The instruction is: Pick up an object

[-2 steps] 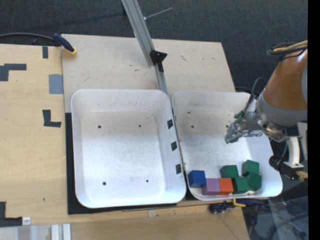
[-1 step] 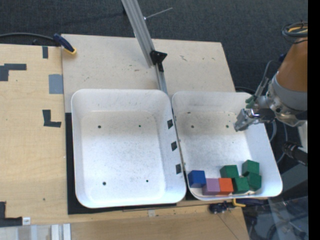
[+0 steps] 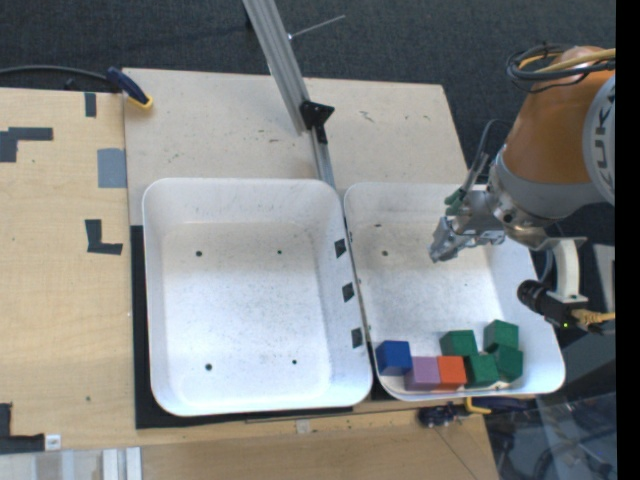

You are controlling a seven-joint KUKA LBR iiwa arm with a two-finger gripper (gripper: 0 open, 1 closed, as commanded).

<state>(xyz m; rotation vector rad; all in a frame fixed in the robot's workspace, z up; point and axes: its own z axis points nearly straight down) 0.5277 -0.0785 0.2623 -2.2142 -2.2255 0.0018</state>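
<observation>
Blocks sit bunched at the near end of the right bin [image 3: 400, 218], and that is where you find the things to pick: a blue cube [image 3: 394, 356] nearest the divider, a purple block [image 3: 426, 371] touching an orange block [image 3: 452, 370] beside it, and a cluster of green blocks [image 3: 488, 351] piled toward the bin's right corner. You see the arm [image 3: 560, 138] reach in from the right, grey with its orange section above the wrist, and its gripper [image 3: 445, 248] hangs over the bare middle of the right bin, well apart from the blocks. You cannot tell from this view whether the fingers are spread or closed; they show as a small dark tip pointing down and to the left, and nothing is visible between them. The left bin [image 3: 160, 268] lies just beside the right one, their rims touching along the middle. Both bins rest on the pale wooden worktop [image 3: 220, 118], where a slanted metal rail [image 3: 280, 48] runs from the far edge down to the bins' shared rim.
</observation>
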